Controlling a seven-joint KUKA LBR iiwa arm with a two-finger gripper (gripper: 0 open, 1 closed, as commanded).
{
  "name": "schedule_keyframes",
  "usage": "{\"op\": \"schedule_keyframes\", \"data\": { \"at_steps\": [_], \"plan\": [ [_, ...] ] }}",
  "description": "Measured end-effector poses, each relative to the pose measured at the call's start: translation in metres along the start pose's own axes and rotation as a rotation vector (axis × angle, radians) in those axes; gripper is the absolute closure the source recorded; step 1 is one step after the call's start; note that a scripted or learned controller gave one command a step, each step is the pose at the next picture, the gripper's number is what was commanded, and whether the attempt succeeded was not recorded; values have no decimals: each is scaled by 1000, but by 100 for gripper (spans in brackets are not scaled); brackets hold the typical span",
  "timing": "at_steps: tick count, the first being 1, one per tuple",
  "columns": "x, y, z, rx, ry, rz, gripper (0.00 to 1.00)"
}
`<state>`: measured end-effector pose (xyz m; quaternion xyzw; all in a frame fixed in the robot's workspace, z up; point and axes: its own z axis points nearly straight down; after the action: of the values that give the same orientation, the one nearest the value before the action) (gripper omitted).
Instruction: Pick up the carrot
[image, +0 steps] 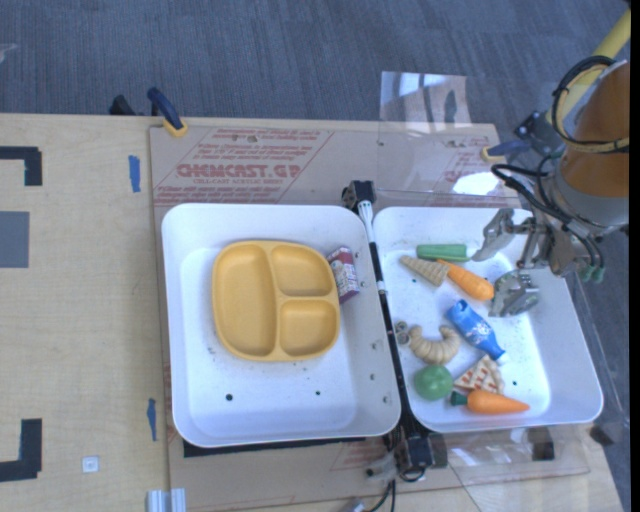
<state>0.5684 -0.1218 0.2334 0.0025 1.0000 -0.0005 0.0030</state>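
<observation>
So the carrot (496, 403) is lying in the right bin (572, 345), down at the near edge, pretty far from the gripper (514, 292), which hangs over the far-right part of that same bin. From the gripper, the carrot is toward the camera and a touch left. Its long axis runs roughly left-right, with the green stub end beside the green ball (433, 382) and the tip pointing right. It's touching or nearly touching the pizza slice (480, 377) just behind it.

Can't tell how the gripper is set from this angle; nothing visibly caught in it.

Heads up: a second orange carrot-ish piece (470, 283) sits right beside the gripper, next to the ice cream cone (424, 269).

The left bin (190, 330) holds the yellow divided plate (275, 299) and a small can (344, 272).
</observation>
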Motion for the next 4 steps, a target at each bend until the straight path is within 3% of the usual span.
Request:
{"op": "schedule_keyframes", "data": {
  "at_steps": [1, 2, 3, 4],
  "plan": [
    [-49, 13, 116, -4, 12, -9, 0],
    [-51, -22, 145, 0, -4, 330, 0],
    [-39, -12, 144, 0, -2, 559, 0],
    [-43, -12, 130, -1, -16, 556, 100]
  ]
}}
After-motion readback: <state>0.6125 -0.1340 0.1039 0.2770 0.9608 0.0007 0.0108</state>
